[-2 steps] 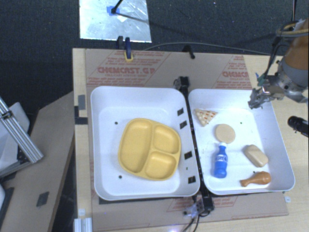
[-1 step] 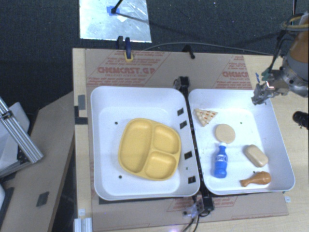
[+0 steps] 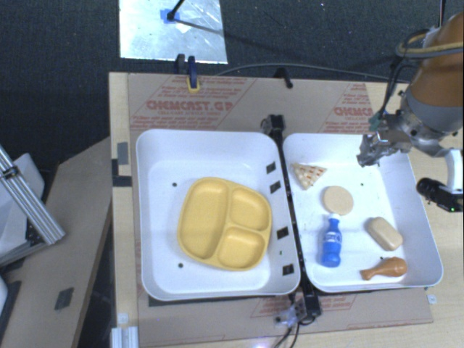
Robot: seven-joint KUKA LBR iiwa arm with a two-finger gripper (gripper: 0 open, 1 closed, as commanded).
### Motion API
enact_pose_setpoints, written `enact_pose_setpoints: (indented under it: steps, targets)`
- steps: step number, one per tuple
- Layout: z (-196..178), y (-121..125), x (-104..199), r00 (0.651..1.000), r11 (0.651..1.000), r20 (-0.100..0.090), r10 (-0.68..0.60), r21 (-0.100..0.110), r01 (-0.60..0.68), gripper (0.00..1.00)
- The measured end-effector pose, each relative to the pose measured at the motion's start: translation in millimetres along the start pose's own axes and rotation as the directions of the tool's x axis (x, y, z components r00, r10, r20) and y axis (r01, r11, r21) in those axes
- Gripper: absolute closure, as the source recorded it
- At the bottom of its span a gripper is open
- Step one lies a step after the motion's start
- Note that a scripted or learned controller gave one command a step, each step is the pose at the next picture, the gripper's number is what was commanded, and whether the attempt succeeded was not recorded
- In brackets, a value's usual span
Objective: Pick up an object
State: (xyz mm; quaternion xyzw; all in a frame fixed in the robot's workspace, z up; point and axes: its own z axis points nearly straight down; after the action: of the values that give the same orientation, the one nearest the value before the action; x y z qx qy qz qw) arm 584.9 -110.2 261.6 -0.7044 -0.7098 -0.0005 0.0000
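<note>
The right bin [image 3: 413, 194] holds a pizza slice [image 3: 309, 173], a round tan cookie [image 3: 338, 200], a blue bottle [image 3: 331, 242] lying along the bin, a beige bread loaf [image 3: 383, 233] and a brown drumstick [image 3: 386, 269]. My gripper [image 3: 371, 153] hangs over the far right part of that bin, above and to the right of the cookie, with nothing visibly held. Its dark fingers point down and left.
The left bin [image 3: 156, 194] holds a yellow divided plate [image 3: 225, 223]. A black divider with clips [image 3: 284, 194] runs between the bins. A metal sheet [image 3: 172, 20] lies beyond the bench, and an aluminium rail [image 3: 29, 201] stands at the left.
</note>
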Motion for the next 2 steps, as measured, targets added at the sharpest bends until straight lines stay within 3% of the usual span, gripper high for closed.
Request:
enact_pose_setpoints:
  steps: [2]
  targets:
    - [11.3,-27.4,95.3,1.000,1.000,-0.001,-0.001,0.001,0.001,1.00]
